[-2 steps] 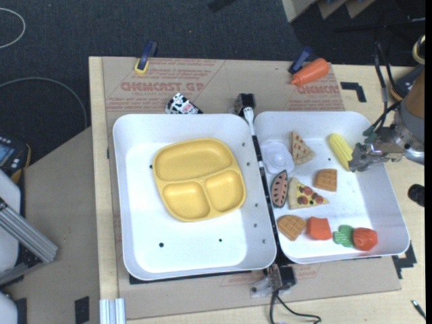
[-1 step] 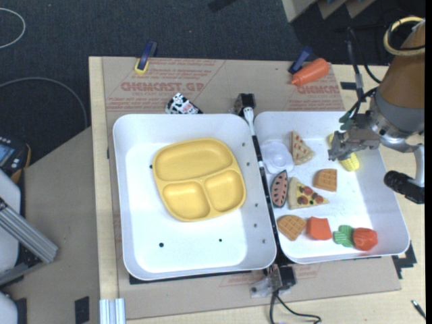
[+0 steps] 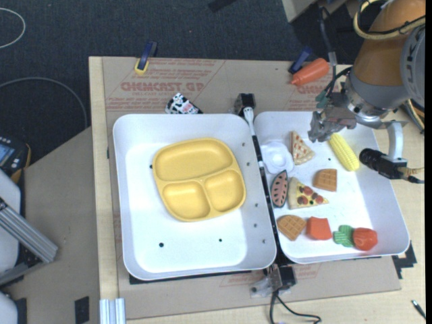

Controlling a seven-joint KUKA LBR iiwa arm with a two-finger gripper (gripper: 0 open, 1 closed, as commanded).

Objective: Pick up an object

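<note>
Nearest the lens, toy foods lie loose in the right bin [image 3: 398, 225], apart enough to be taken singly. Over its far edge hangs the end effector [image 3: 326, 128], its opening impossible to judge, just beside the corn cob [image 3: 345, 152] and pizza slice [image 3: 301, 148]; the arm [image 3: 385, 46] reaches in from the right, wrist bent downward.

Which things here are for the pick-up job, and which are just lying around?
For the job: gripper; yellow corn cob; pizza slice; small waffle; red tomato.

Lying about: yellow divided plate; orange carrot; blue-and-yellow clamp.
</note>
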